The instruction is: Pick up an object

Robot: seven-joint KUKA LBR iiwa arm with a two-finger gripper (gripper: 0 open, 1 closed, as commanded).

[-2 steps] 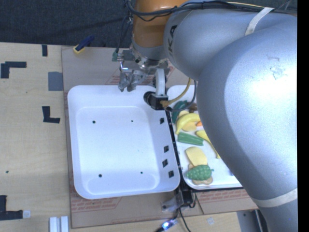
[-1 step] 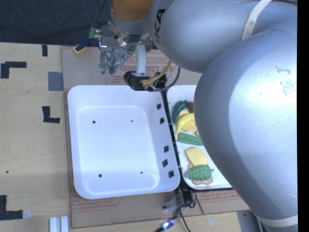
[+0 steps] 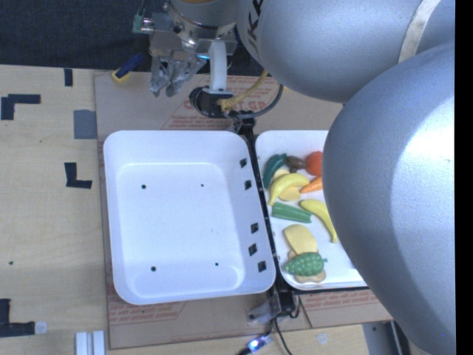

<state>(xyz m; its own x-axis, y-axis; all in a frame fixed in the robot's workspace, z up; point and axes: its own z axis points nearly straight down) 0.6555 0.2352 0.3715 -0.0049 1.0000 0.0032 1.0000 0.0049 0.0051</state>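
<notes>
Hand (image 3: pixel 171 76) hanging past the far rim of the left bin (image 3: pixel 118 198), over bare worktop (image 3: pixel 44 213), with nothing between the fingers; opening impossible to judge from this angle. Toys all heaped in the right bin (image 3: pixel 325 281): green pepper (image 3: pixel 274 166), banana (image 3: pixel 287 185), carrot (image 3: pixel 313 186), tomato (image 3: pixel 315 160), green pod (image 3: pixel 291 213), and a green leafy piece (image 3: pixel 304 262) near the front rim.

Likely trouble: packed so closely that closing on one toy could nudge or pinch a neighbour, or slip off a rounded skin. Also risky: the divider (image 3: pixel 255 198) between bins, close to the pepper and pod, easily clipped on descent. Much of that bin hidden under the arm. Most open room: above the left bin, wide and unobstructed.
</notes>
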